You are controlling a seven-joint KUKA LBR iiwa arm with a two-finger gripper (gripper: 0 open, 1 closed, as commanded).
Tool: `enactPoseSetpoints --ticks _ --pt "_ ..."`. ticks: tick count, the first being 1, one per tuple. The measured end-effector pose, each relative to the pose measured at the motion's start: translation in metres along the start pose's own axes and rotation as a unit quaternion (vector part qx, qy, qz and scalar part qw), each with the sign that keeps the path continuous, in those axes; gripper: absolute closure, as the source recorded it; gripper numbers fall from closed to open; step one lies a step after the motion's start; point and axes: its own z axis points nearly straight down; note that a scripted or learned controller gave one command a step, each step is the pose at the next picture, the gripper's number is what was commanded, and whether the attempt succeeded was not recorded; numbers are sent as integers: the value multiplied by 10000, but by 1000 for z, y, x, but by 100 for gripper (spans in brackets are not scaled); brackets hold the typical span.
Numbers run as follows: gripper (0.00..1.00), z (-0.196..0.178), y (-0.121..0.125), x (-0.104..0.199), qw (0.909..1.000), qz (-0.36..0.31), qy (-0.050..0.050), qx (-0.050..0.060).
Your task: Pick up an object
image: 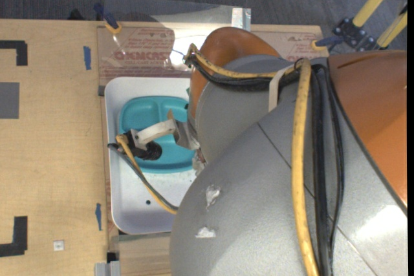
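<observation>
A turquoise plastic dish [143, 114] lies in the left white bin [116, 197], toward its far end. My gripper [185, 134] hangs low over the right part of the dish, at the end of the grey arm [272, 191] that covers most of the view. The arm hides the dish's right edge and whatever lies under the gripper.
The near part of the left bin shows bare white floor with a small dark speck [148, 203]. The right bin is hidden under the arm. A tan board [45, 158] borders the bin on the left, and a clear sheet [149, 48] lies behind it.
</observation>
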Motion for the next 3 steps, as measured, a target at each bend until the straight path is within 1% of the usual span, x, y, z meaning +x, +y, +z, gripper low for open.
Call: enactPoseSetpoints --ticks 1,2,3 --pt "100 -9 0 1 10000 4 -4 1" --pt "100 11 106 -30 9840 -1783 -32 0" --pt "100 116 77 -22 10000 -15 14 19"
